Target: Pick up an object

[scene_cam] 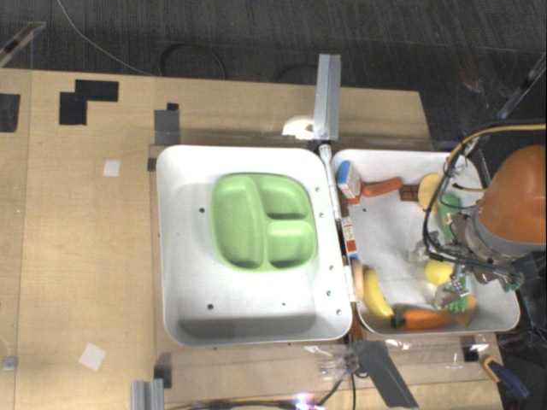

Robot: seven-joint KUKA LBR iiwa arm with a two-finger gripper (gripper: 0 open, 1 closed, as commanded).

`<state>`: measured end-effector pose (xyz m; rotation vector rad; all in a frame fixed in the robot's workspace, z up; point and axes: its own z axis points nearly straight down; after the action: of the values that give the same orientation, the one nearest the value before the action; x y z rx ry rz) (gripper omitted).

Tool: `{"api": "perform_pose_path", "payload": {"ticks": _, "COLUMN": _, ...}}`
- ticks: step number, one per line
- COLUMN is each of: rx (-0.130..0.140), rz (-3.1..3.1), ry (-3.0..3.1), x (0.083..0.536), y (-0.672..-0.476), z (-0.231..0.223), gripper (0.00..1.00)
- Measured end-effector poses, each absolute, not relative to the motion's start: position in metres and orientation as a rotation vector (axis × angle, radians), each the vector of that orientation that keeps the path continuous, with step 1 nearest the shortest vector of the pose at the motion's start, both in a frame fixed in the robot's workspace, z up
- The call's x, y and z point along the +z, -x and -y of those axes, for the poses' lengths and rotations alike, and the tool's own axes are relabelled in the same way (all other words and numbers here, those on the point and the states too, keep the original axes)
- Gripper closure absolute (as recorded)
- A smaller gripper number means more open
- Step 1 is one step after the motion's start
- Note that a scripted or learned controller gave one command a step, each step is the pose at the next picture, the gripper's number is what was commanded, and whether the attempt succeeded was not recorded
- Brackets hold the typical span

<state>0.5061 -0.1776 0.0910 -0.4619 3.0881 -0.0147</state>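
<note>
My gripper [455, 290] hangs low in the right bin [389, 246], near its front right corner, below the orange band [515, 203] of the arm. It sits over a yellow lemon-like piece [437, 272] and small green and orange bits [462, 303]. An orange carrot [425, 319] lies along the front wall just below the gripper. A banana [376, 293] lies at the front left. Near the back wall rest a red sausage [380, 187], a blue and white item [345, 176] and a yellowish round thing [430, 190]. The wrist and cables hide what lies under the gripper.
The left bin [184, 229] holds a green divided tray [261, 220]. A metal post [327, 96] stands behind the wall between the bins. Black cables [444, 186] loop over the right bin's back right corner. Bare white floor shows in the middle of the right bin.
</note>
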Motion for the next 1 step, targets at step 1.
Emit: {"api": "perform_pose_path", "payload": {"ticks": 1, "rx": -0.015, "rz": -3.091, "ry": 0.442, "x": 0.0911, "y": -0.5068, "z": 0.1713, "gripper": 0.0}}
